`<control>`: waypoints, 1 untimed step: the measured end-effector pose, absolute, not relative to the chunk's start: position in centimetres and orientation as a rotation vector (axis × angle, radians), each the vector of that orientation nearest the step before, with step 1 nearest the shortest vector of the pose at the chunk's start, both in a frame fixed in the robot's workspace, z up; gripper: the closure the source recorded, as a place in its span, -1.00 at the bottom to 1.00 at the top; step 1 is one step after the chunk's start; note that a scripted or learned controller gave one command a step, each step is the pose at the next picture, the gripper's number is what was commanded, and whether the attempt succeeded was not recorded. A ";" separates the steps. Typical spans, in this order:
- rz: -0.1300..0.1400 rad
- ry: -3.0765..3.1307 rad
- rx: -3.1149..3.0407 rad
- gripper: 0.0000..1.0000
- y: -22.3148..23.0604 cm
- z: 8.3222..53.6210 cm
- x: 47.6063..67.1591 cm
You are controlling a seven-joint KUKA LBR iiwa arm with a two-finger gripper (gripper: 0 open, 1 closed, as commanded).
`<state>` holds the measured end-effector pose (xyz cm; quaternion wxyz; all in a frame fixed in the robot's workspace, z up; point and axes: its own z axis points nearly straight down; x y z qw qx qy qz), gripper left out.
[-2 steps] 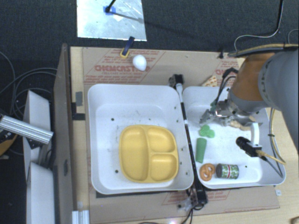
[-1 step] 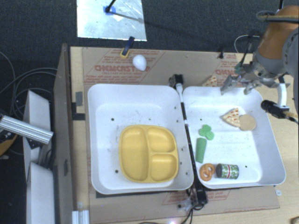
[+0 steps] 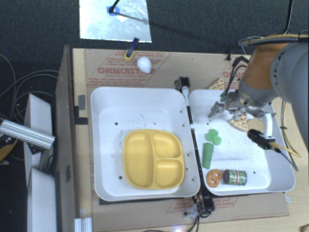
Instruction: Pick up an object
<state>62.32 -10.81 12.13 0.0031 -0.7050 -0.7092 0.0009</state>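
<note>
- Yellow plate (image 3: 153, 158): left bin, well left of green cylinder; no obstacle.
- Green cylinder (image 3: 207, 155): right bin (image 3: 277, 178), close against its left wall (awkward for a finger); small green lump (image 3: 212, 137) just behind.
- Pretzel (image 3: 214, 178), can (image 3: 235, 177): side by side, just in front of green cylinder.
- Gripper (image 3: 225, 109): behind and right of green cylinder; fingers spread, nothing between.
- Tan wedge (image 3: 238, 123): likeliest pick, right of green cylinder, just beside gripper. Best straddled squarely and lowered fully before closing.

Shiny sheet (image 3: 115, 12): top of frame, left of centre.
White ball (image 3: 144, 64): just below it, on cardboard (image 3: 108, 70).
Cables (image 3: 19, 88): left edge.
</note>
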 end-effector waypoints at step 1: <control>0.001 -2.225 -2.214 -1.00 -8.4 8.9 60.2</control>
